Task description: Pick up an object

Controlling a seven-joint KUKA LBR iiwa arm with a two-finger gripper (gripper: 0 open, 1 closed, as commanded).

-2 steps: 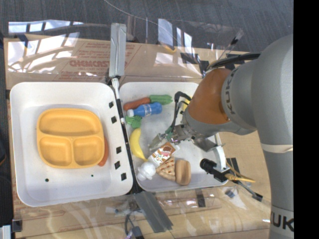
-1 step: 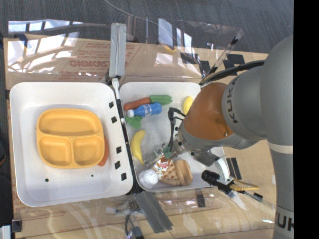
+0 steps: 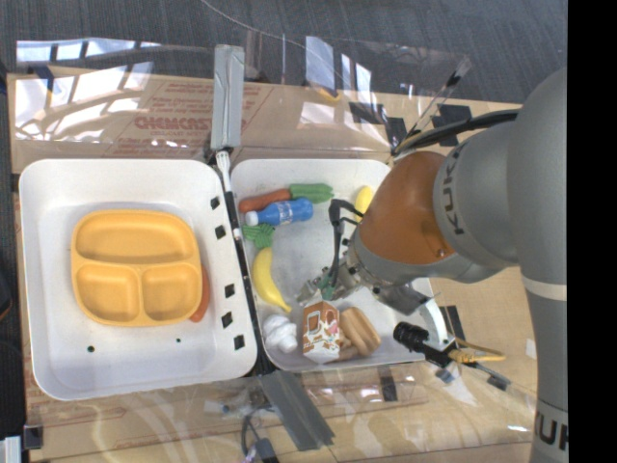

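Observation:
The right bin (image 3: 386, 170) holds several toy foods. A blue bottle (image 3: 287, 211) lies beside a red sausage (image 3: 263, 202) and a green vegetable (image 3: 310, 192) at the back. A yellow banana (image 3: 266, 279) lies along the left wall, with a white piece (image 3: 281, 331) in front of it. A small printed carton (image 3: 322, 331) stands next to a brown bun (image 3: 360, 331) at the front. My gripper (image 3: 323, 285) is low in the middle of this bin, just above the carton and right of the banana. The arm's orange band (image 3: 410, 222) hides the bin's right part.
The left bin (image 3: 39, 287) holds a yellow divided tray (image 3: 135, 266) with an orange-red piece (image 3: 201, 302) against its right edge. A yellow item (image 3: 363, 199) peeks out by the arm. A metal divider (image 3: 226, 99) runs between the bins at the back.

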